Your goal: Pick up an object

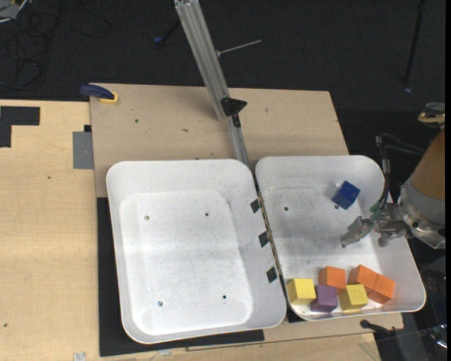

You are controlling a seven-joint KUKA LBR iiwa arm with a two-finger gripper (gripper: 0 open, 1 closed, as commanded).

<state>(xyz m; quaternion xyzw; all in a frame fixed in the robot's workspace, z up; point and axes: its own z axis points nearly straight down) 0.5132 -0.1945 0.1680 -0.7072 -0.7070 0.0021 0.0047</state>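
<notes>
The right bin (301,173) holds several small blocks. A blue cube (346,194) lies alone toward its far right side. Along the near edge sit a yellow block (302,289), a purple block (327,298), another yellow block (353,296) and three orange blocks (333,277) (367,276) (384,287). My gripper (364,233) reaches in from the right and hangs low over the bin's right side, below the blue cube and above the row of blocks. I see no block in it.
The left bin (128,183) lies beside the right one, with black clips (263,238) along the shared edge. A slanted metal rail (209,62) rises behind the bins. A blue-and-yellow clamp (99,92) sits at the bench's far left corner.
</notes>
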